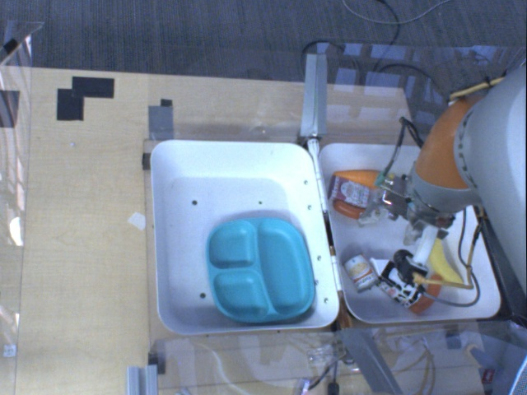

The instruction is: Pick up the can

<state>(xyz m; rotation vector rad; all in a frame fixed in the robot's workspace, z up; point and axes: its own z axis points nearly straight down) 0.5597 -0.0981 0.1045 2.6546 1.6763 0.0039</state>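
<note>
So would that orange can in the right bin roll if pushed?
Probably: the orange can seems to lie on its side, so it could roll. The bin wall beside it might stop it. Its label looks smooth, perhaps slippery.

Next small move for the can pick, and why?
Likely shift the gripper toward the view's bottom, over the can. It hangs by the red-orange packet in the right bin; the can lies apart, nearer the bin's front wall.

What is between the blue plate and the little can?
In the camera view, just the side-by-side rims of the two white bins and some bare bin floor lie between the blue divided plate and the can.
</note>
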